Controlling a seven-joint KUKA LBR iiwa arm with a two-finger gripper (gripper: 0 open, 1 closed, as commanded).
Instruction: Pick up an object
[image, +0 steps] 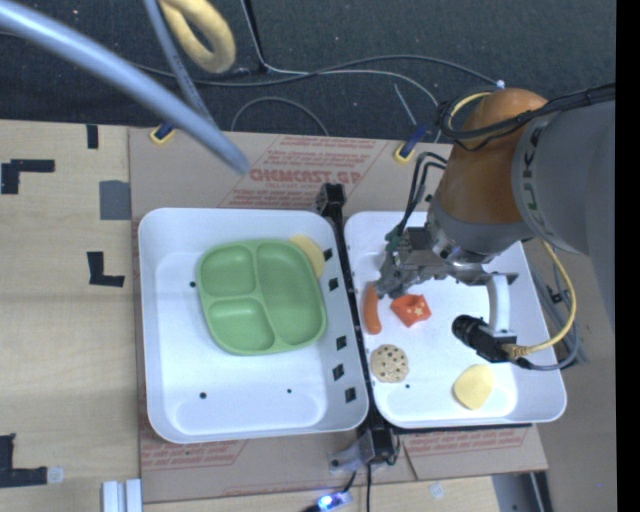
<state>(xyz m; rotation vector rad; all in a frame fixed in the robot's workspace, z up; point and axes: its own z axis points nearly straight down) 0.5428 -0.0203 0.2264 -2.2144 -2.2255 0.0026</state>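
Two shallow white bins sit side by side on the worktop (60, 300), on a sheet of brown cardboard (300, 170). The left bin (165, 400) holds a green divided tray (262, 297) with three compartments, tilted a little in the bin, and a pale yellow piece (312, 252) tucked against the tray's upper right corner, partly hidden behind it. The right bin (535, 400) holds four small things: an orange carrot-like piece (371, 312) lying lengthwise near the bin's left wall, a red block (411, 309) just beside it, a round speckled cookie (389, 363) below the two, and a pale yellow rounded lump (474, 386) well apart toward the lower right.

The grey arm reaches in from the right, its orange band (490, 160) above the wrist, and points down into the right bin. The claw (397, 280) hangs over the upper left part of that bin — right above the red block and the carrot-like piece. From this angle I cannot tell whether it is parted or closed, nor whether it touches either piece.

The tray looks smooth and glossy; the cookie is matte and dotted with dark specks.
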